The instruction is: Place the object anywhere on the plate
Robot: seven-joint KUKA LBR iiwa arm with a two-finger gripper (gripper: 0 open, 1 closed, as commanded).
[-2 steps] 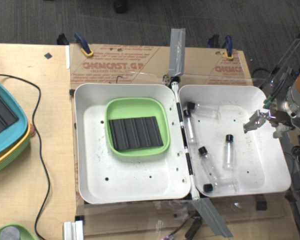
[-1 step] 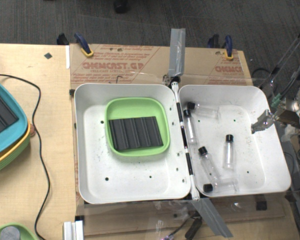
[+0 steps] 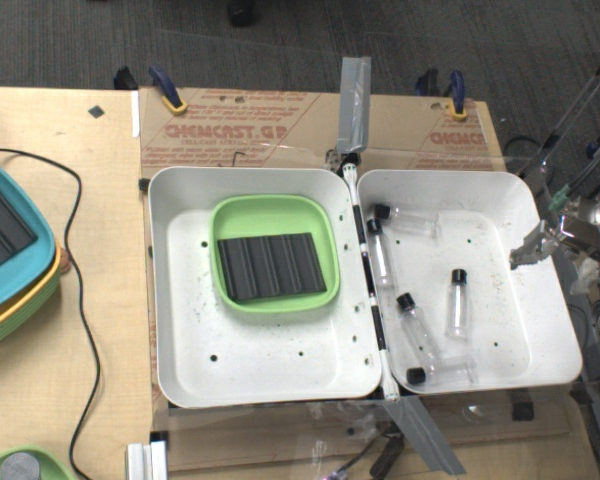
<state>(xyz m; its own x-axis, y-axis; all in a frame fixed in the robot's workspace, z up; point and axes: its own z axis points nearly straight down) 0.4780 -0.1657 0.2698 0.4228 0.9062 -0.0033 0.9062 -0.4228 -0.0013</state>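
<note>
Pretty early days here, by the look of it. The green plate (image 3: 274,264) is sitting in the left bin (image 3: 180,298) with only a dark ribbed pad on it, while the clear vials (image 3: 458,301) are still lying scattered in the right bin (image 3: 500,358). The end effector (image 3: 536,248) is being held at that bin's right rim; its state can't be told. Everything's left: picking, carrying, placing.

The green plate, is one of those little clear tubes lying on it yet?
No, the green plate carries a dark ribbed mat, while the clear tubes all lie in the right bin.
</note>
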